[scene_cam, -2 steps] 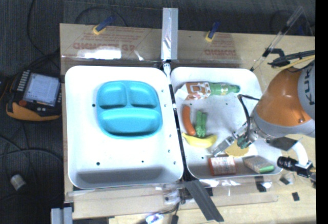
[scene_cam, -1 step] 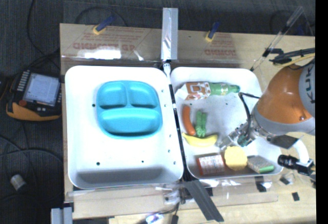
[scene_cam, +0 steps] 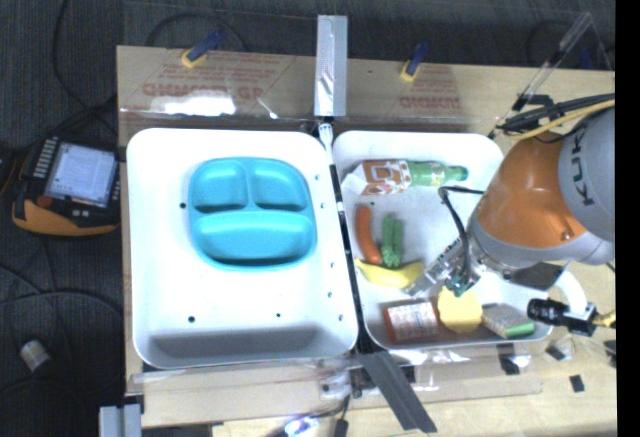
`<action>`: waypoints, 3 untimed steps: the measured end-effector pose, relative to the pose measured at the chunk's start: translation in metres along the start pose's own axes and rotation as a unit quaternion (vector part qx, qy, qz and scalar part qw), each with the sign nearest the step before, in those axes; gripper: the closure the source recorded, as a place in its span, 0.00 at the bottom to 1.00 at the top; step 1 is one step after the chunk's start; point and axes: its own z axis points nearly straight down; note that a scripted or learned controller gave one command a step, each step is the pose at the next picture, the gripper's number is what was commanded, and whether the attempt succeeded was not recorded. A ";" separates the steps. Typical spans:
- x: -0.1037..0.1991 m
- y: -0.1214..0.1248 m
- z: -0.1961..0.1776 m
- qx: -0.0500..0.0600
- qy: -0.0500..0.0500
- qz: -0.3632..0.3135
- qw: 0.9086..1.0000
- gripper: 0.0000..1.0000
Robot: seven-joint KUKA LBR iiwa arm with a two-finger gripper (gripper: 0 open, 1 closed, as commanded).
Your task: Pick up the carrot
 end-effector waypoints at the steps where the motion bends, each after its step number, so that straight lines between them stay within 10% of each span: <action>1: 0.002 0.089 -0.090 0.003 0.012 -0.122 0.992 1.00; 2: -0.015 0.188 -0.089 0.004 0.011 -0.006 1.000 1.00; 3: -0.023 0.204 -0.089 0.005 0.009 -0.019 1.000 1.00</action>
